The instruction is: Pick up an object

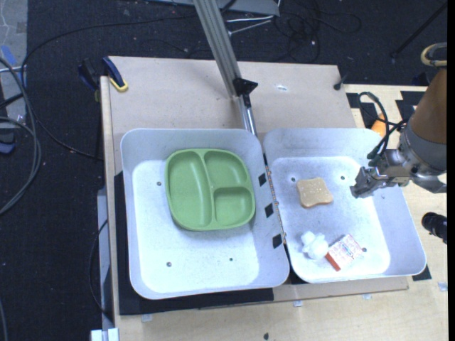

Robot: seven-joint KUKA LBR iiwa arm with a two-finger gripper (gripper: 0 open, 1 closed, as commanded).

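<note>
While the gripper (364, 183) hangs over the right bin (398, 226), three small things lie on that bin's floor, none of them between its parts.

Whether the gripper is released or clenched cannot be told at this size. A tan piece of toast (314, 192) lies near the bin's middle, at nine o'clock from the gripper and apart from it. A white crumpled lump (312, 244) sits toward six o'clock of the toast, and a red-and-white packet (345, 251) lies just beside the lump at its three o'clock. On the counter (185, 98), the left bin (142, 226) bears a green divided plate (210, 189) with three compartments.
</note>
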